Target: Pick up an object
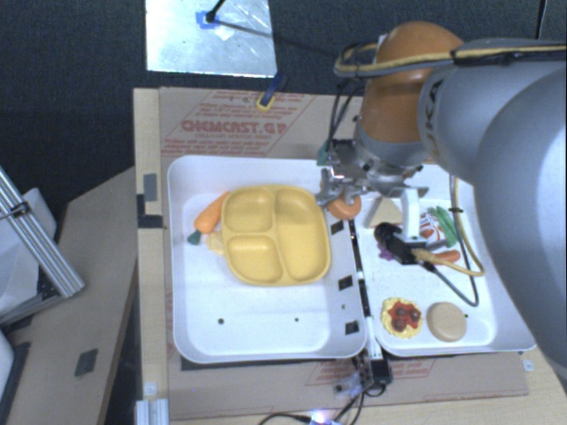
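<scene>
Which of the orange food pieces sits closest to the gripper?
The small orange piece at the bins' divider, right under the gripper; the carrot lies far off, left of the yellow tray.

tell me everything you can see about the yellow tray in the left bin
The yellow tray is a rounded-corner divided plate that looks like matte plastic, with three compartments: two smaller ones at the far side and one wide one nearer the camera. It lies flat and upright in the left bin, towards its far side, turned slightly askew. A carrot lies against its left edge. Its compartments hold nothing.
</scene>
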You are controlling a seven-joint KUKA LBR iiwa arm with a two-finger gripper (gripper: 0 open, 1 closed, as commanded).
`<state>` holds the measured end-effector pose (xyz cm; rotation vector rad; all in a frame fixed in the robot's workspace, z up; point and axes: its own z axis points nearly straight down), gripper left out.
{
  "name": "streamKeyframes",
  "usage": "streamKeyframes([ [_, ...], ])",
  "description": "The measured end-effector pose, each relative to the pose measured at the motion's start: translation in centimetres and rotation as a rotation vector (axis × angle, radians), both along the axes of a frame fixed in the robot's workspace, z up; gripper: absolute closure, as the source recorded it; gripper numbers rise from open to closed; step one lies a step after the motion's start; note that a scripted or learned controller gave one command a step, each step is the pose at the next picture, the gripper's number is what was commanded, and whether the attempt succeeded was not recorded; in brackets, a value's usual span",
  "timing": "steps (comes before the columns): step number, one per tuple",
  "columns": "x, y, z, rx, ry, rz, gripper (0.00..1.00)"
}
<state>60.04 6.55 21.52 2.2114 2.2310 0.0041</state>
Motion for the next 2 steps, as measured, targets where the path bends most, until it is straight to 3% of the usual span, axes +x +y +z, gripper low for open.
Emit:
streamKeyframes([
  [1,1.3,0.5,0.7,-0.001,-0.001,-0.003,1.00],
  [2,0.4,1.8,1.4,0.000,0.001,-0.003,1.00],
])
